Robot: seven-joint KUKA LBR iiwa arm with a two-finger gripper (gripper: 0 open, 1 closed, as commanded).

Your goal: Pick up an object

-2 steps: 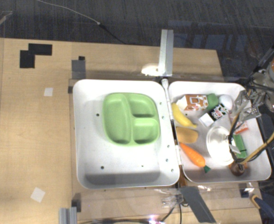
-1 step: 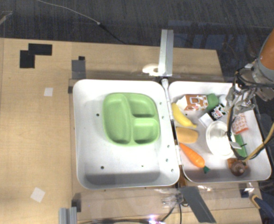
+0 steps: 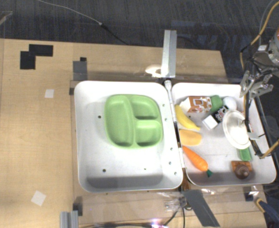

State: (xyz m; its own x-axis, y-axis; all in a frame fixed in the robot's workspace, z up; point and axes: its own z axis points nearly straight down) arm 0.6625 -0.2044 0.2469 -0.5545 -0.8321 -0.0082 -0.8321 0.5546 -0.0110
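The right bin (image 3: 267,175) holds several objects: a yellow banana (image 3: 184,118), an orange-yellow slice (image 3: 191,137), a carrot (image 3: 196,159), a brown and white carton (image 3: 198,105), a green bottle (image 3: 217,101), a small white block (image 3: 209,122), a white bowl (image 3: 236,128) and a brown bottle (image 3: 241,169). My gripper (image 3: 256,85) hangs over the bin's far right corner, above and to the right of the bowl. It is open, with nothing between its fingers.
The left bin (image 3: 89,141) holds a green divided plate (image 3: 133,120). A metal post (image 3: 169,53) stands behind the seam between the bins. Cables hang along the right bin's right wall. A small green piece (image 3: 245,153) lies below the bowl.
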